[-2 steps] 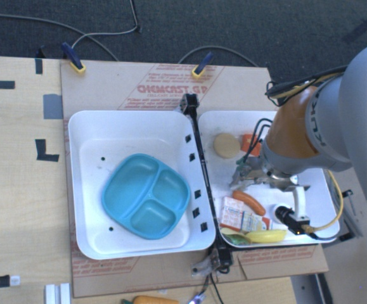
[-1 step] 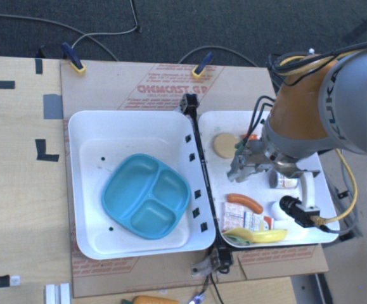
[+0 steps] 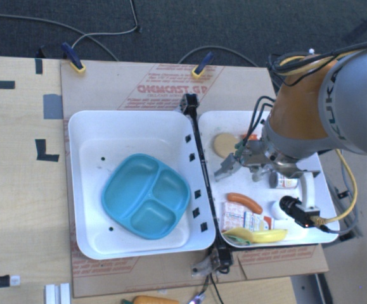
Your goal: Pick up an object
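We are hovering our gripper (image 3: 229, 165), spread wide and holding nothing, in the right bin (image 3: 259, 118) just above the toy hot dog (image 3: 244, 202), judging it light, smooth and best pinched across its middle.

The grey-and-orange arm (image 3: 310, 113) covers the right white bin's (image 3: 326, 233) far corner. An orange carrot-like object (image 3: 150, 300) below the bins is cut by the bottom edge.
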Motion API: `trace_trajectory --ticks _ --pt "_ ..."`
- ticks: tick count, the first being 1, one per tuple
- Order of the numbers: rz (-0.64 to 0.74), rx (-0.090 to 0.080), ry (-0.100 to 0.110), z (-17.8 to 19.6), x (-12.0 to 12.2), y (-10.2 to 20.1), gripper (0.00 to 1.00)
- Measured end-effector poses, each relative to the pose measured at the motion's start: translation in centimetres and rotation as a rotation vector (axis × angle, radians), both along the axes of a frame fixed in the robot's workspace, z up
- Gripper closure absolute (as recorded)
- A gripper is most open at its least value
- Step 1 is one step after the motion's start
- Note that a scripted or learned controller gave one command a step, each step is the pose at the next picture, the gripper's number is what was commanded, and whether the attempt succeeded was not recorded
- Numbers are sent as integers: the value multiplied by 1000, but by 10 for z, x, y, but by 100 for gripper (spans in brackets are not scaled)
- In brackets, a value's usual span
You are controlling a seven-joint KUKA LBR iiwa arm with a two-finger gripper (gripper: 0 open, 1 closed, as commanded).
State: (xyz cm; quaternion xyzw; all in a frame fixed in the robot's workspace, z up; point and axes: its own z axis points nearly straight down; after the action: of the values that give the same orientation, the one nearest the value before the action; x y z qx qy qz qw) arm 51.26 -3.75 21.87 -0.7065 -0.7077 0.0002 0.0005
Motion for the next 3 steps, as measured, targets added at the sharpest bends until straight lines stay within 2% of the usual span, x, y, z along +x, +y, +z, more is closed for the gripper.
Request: trace_trajectory --ticks 1,2,3 --pt "-2 -2 1 -35 46 -52 0" --pt "0 -1 2 -66 92 -62 0" --pt "-1 1 3 -103 21 -61 0"
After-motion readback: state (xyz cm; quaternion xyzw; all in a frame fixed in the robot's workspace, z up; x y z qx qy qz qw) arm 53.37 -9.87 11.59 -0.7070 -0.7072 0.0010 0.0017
